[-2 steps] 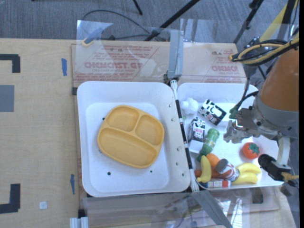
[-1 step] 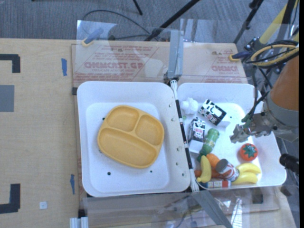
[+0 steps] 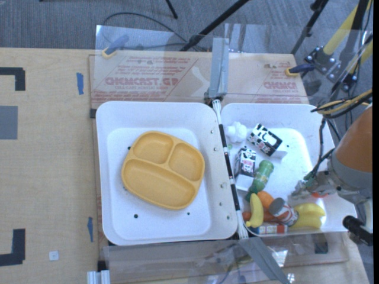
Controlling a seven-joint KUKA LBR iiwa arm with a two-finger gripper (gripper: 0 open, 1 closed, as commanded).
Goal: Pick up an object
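In the camera view the arm (image 3: 355,152) came in at the right edge of the frame; its gripper (image 3: 317,185) hung low over the right bin (image 3: 296,141), and whether it was released or clenched could not be told; a yellow lemon-like fruit (image 3: 309,215) lay just below it toward the lower right corner, long axis roughly left-right; a banana (image 3: 256,210) lay further left; the left bin (image 3: 112,176) held a yellow tray (image 3: 163,169).
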